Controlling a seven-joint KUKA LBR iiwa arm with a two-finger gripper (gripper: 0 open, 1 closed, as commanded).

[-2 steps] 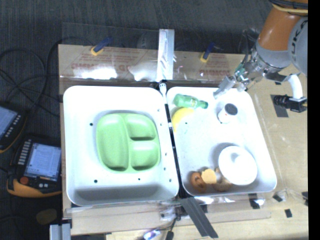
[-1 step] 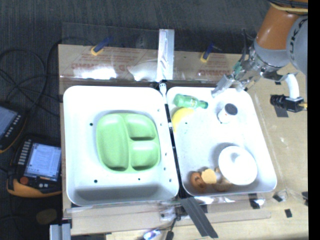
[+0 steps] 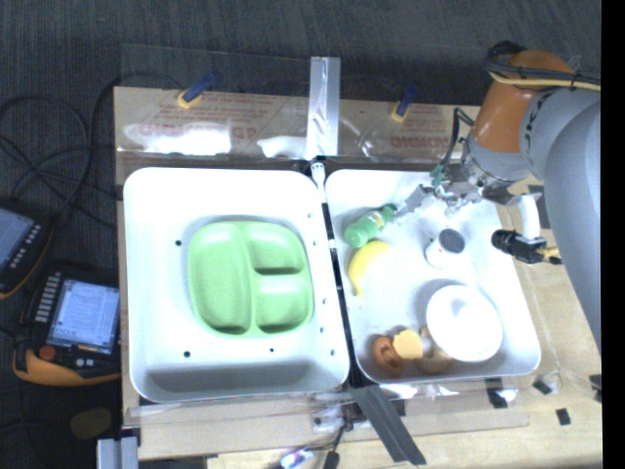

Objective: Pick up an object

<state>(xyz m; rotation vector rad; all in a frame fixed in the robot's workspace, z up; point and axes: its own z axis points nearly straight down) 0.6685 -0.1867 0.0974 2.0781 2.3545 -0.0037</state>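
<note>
The gripper (image 3: pixel 437 190) is seen at the top of the right bin (image 3: pixel 522 306); whether it is spread or pressed together cannot be told. Within that bin, a green bottle (image 3: pixel 368 227) lies just left of it, a banana (image 3: pixel 362 262) below, a white bowl (image 3: pixel 463 322) lower right. A green tray (image 3: pixel 250 277) sits left of the bin.

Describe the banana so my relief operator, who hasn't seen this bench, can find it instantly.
Look in the right bin, along its left wall beside the divider. The banana lies there, just below a green bottle. It is the only yellow, curved item; the bottle is green, the white bowl round.
</note>
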